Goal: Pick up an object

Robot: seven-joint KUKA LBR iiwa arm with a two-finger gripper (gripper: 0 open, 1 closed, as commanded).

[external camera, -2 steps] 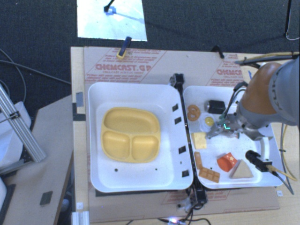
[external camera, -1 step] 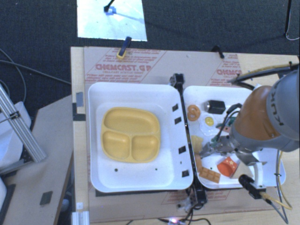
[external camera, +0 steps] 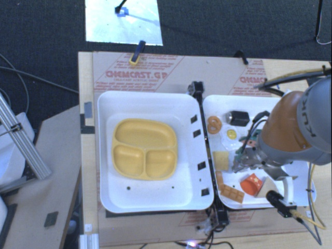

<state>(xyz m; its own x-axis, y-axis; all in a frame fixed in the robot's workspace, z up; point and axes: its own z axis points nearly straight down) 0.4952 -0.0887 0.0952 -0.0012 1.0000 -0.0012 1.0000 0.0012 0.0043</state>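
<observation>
Nearest, a waffle (external camera: 231,192) and red block (external camera: 252,184) are seen lying loose in the right bin (external camera: 218,105). The gripper (external camera: 244,160) is lowered beside them; its opening cannot be told. Nothing is judged lifted. Farther, a donut (external camera: 213,122) remains.

The bench (external camera: 88,77) bears two white bins (external camera: 150,102) side by side.

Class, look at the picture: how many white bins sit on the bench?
2. The left bin holds a yellow tray. The right bin holds small items, with the arm over part of it.
</observation>
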